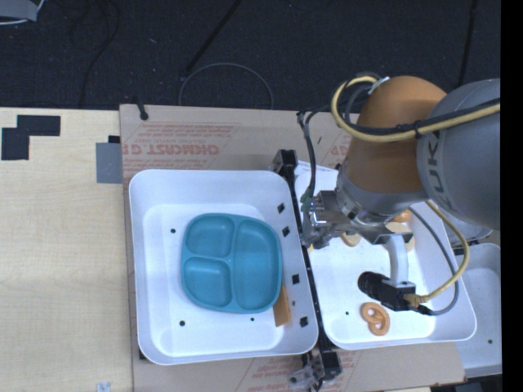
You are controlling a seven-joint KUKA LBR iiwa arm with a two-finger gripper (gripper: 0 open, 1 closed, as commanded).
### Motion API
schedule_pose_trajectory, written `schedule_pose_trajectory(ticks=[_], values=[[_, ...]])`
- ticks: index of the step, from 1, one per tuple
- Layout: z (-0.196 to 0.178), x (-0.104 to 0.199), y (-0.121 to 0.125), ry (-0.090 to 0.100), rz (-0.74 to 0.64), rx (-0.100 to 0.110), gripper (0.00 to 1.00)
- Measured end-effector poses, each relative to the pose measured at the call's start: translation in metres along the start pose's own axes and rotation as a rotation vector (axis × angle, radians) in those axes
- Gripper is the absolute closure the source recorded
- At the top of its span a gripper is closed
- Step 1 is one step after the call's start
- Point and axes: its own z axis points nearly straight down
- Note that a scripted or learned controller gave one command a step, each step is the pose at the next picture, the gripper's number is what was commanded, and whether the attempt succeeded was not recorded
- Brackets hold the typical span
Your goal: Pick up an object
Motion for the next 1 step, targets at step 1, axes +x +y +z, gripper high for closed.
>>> schedule_pose_trajectory(ticks=[1], values=[[0.0181, 0.0457, -0.0076, 0.000, -0.001, 0.002, 1.00]])
